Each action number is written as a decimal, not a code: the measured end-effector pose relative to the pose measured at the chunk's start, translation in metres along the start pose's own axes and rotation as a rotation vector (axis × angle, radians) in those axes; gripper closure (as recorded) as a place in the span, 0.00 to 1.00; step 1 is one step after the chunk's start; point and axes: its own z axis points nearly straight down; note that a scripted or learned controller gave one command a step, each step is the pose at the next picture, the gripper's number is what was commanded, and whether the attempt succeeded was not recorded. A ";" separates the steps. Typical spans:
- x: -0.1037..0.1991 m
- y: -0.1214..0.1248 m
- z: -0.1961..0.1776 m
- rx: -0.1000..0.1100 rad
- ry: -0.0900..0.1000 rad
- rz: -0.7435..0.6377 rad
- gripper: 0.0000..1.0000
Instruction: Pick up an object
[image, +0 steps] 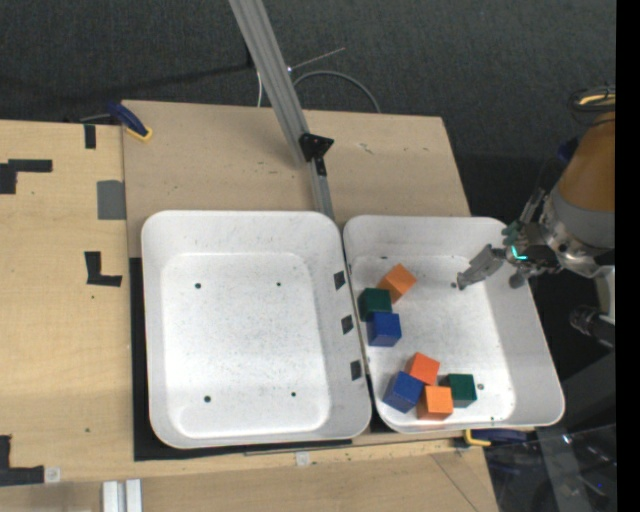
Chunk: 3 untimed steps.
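The claw (492, 268) hangs over the right bin's (520, 340) far right side — fingers apart, nothing between them. Coloured blocks — orange (399, 281), green (376, 301), blue (385, 328) — lie apart to its left. No writing is readable.

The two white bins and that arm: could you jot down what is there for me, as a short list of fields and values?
left bin: white, shallow
right bin: holds seven small blocks
upper group: orange block, green block, blue block
lower group: orange block, blue block, orange block, green block
gripper: over the right bin's upper right part, nothing seen between its fingers
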 end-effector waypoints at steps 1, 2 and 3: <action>0.000 0.001 -0.003 -0.005 -0.001 -0.001 0.00; 0.000 0.006 0.060 0.002 -0.001 -0.001 0.00; 0.001 0.001 0.104 0.001 -0.001 0.000 0.00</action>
